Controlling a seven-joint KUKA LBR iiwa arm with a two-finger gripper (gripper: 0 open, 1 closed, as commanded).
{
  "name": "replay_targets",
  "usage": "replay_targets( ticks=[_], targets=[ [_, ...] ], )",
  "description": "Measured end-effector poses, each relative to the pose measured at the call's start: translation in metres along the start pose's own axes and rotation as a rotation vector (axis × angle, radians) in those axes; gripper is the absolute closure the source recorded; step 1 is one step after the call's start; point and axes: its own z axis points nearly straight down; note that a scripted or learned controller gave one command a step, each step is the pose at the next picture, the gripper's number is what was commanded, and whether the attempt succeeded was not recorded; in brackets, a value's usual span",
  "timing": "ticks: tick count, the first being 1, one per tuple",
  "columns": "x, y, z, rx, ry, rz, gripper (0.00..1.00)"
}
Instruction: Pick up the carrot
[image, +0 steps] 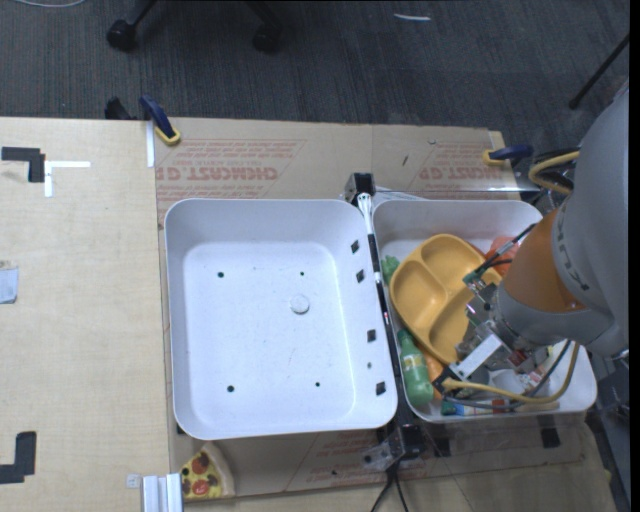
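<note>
The arm (575, 270) runs off the right edge and covers much of the right bin (455, 212), so the gripper's fingers, low over the yellow divided plate (435, 285), are too buried in cables and bracket to tell apart. A small orange sliver (497, 247) just above the wrist may be the carrot, but most of it is hidden by the arm. Below the gripper, the small items (480, 405) along the bin's near wall are too cluttered and partly covered to name.
</note>
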Motion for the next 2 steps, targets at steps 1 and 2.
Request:
replay_targets(
  ticks=[1, 2],
  targets=[
    [0.0004, -0.0019, 0.0009, 0.005, -0.001, -0.002, 0.0],
    [0.0002, 0.0002, -0.0075, 0.004, -0.002, -0.003, 1.0]
  ],
)
